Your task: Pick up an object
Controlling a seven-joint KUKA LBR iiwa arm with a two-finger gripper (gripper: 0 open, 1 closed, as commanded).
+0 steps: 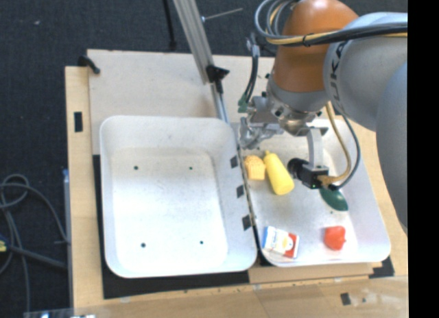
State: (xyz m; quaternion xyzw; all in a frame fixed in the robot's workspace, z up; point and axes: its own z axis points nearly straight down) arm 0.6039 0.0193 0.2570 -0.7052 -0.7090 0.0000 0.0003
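**Gripper low at the right bin's inner edge, above two yellow pieces**

The gripper (252, 140) hangs under the arm's orange band, at the far left corner of the right bin (309, 222), close against the wall that bin shares with the left bin (164, 193). Its mechanism is seen from above as a tangle of metal, so whether it is spread or pressed together cannot be told, and nothing is seen held in it.

Just in front of it lies a small yellow block (255, 167), touching or nearly touching a longer yellow piece (278, 174) on its right. These are the likeliest things to pick.

Likely risks: the block sits hard by the shared wall, so a descent may strike the rim or find no room on that side. The two yellow pieces crowd each other, so a close could catch both, or push one aside and grip neither.

Further out in the right bin lie a dark green piece (336, 200), a small red piece (334, 238) and a white, red and blue carton (281, 242) at the near edge, all well apart from the gripper. A slanted metal rail (195, 32) stands behind the bins, near the arm's wrist
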